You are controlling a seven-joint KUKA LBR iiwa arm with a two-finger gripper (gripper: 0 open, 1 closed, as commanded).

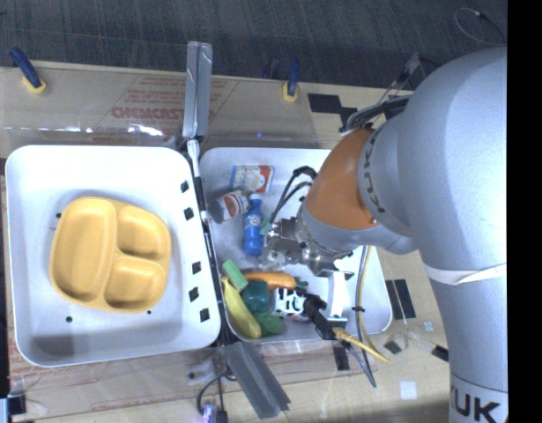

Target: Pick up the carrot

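My gripper (288, 267): hangs low over the right bin (219, 170), under my orange wrist band; whether it is open or closed I cannot tell, since my own wrist hides that part. Nothing can be seen held in it.

Carrot (269, 279): the reference for every entry below. It lies in the right bin, just under and slightly toward the near edge from my gripper, touching it or nearly so; I cannot tell which. Its long axis runs roughly left to right across the picture, almost level. Appearance: an orange, slim, tapered piece, smooth like a toy, its right end tucked beneath my wrist hardware.

Judgement: the coming move turns on a short descent toward the near side, with the closing direction set across the carrot's long axis, not along it.

Banana (238, 311): yellow, just near-left of the carrot, curving along the bin wall.

Green item (258, 300): directly nearward of the carrot, touching or just beside it; a crowding risk.

Blue bottle (254, 227): on the far side of the carrot, close by.

Small can (234, 205) and pouch (252, 177): farther back from the carrot.

Yellow tray (109, 253): well to the carrot's left, in the left bin (28, 179).
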